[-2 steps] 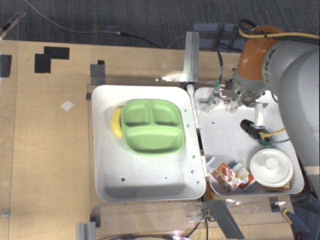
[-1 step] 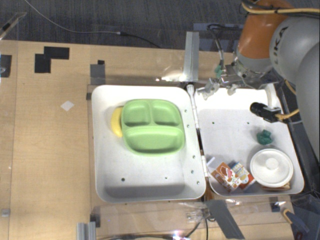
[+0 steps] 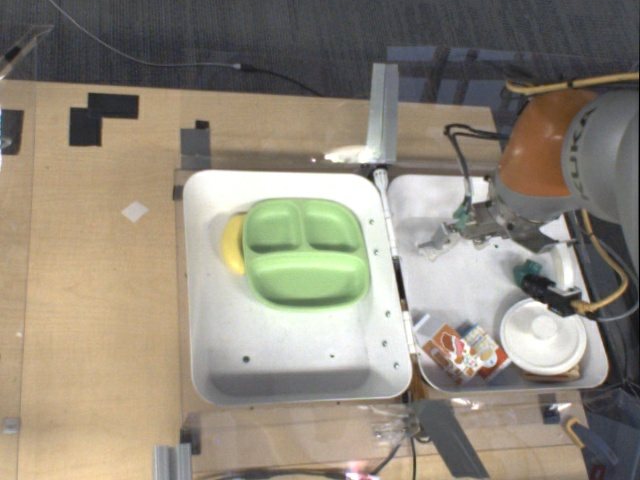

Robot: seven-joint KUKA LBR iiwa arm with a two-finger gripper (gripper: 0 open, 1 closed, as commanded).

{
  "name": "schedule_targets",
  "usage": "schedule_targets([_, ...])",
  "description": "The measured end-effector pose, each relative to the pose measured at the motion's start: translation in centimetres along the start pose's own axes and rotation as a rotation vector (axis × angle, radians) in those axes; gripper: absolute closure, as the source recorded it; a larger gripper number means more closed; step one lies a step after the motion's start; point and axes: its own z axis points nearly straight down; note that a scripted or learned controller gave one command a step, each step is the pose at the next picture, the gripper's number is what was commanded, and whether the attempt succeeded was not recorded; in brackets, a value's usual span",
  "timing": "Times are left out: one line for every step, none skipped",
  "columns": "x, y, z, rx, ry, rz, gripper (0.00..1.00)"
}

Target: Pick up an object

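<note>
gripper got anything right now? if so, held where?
Cannot be told. The gripper is low in the right bin, over bare floor near its upper left. Nothing visible between its tips. The snack pack and white bowl lie apart from it.

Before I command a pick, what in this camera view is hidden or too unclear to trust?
- Gripper: too small and blurred to read its state.
- Yellow object: mostly hidden under the green divided tray; identity unclear.
- White bowl: what sits beneath it is covered.
- Colourful packet: print too small to read.
</note>
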Motion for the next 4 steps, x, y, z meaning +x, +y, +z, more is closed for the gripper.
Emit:
schedule_targets([-3.2,1.4,-6.4,-0.003,-0.001,0.036,0.00])
schedule_targets([-7.9,-8.0,-8.6,-0.001,-0.002,-0.086,0.00])
schedule_targets([-9.0,-6.0,-0.1,0.000,0.000,-0.099,0.00])
schedule_targets([-8.5,-8.3,1.8,-0.004,-0.003,-0.156,0.00])
